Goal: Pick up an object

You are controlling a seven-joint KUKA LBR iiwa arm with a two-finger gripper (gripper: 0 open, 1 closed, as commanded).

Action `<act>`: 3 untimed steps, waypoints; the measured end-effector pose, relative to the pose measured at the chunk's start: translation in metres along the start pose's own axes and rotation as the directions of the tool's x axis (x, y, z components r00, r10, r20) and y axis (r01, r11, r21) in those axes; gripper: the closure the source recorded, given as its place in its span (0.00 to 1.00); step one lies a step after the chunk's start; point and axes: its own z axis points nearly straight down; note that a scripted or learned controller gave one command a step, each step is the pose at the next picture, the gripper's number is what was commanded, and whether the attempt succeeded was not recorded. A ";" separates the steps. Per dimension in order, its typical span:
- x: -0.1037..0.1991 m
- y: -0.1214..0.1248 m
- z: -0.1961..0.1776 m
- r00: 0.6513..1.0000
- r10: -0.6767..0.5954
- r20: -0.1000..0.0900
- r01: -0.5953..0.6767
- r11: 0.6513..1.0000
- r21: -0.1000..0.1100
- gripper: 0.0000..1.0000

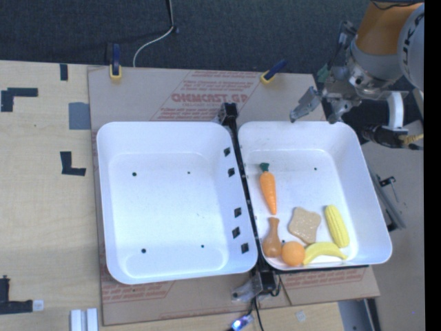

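Note:
The right bin [344, 143] holds several toy foods along its near side. A carrot [268, 191] lies near the bin's left wall. Below it are a tan drumstick-shaped piece [273, 238], an orange ball [293, 254], a slice of bread [304, 225], a banana [324, 253] and a corn cob [336, 225]. My gripper [318, 109] hangs above the bin's far rim, well clear of the food. Its two fingers are spread open with nothing between them.
The left bin [110, 185] sits beside the right one, joined by a black clip strip [234, 185]. Both rest on a cardboard sheet [200, 95] held by clamps at the back. A white cable [155, 36] runs over the dark backdrop.

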 end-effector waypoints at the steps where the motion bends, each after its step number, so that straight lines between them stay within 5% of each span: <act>1: 0.020 -0.103 0.031 1.000 0.003 -0.003 -0.003 1.000 0.009 0.00; 2: 0.116 -0.123 0.088 1.000 -0.008 -0.004 0.008 1.000 0.008 0.00; 3: 0.110 -0.121 0.075 1.000 -0.001 0.000 0.001 1.000 0.002 1.00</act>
